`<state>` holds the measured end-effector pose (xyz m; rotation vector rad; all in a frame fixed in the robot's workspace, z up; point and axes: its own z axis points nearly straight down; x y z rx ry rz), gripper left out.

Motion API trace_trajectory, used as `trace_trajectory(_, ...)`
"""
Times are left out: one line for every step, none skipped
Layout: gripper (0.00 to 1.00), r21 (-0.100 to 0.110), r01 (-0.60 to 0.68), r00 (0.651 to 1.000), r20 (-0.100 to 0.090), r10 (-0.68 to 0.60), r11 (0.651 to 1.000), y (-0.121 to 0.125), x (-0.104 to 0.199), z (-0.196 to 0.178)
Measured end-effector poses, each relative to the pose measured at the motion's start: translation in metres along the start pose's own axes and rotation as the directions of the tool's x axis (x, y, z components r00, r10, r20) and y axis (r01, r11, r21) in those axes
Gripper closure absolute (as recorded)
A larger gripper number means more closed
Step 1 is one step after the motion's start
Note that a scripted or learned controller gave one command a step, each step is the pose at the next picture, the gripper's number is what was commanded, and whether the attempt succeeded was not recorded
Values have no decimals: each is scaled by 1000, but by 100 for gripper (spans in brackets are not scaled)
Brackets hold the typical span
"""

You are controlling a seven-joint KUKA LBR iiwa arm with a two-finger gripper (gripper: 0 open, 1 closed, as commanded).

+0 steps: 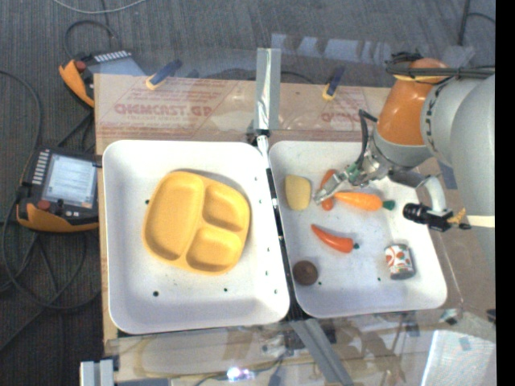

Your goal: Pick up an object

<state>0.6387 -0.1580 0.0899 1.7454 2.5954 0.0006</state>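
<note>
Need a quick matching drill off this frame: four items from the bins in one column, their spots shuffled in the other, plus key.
Things:
1. yellow divided tray
2. brown ball
3. small can
4. carrot

Places:
A. right bin, near front-left corner
B. left bin, centre
C. right bin, by the gripper
D. right bin, near its right wall

Pairs: 1-B, 2-A, 3-D, 4-C
</note>
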Motion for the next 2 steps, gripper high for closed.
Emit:
trace_trajectory(100,-1,1,1000,5,-1,1000,1,-1,-10)
trace_trajectory(100,6,88,996,-11,-88,996,30,-10,-123)
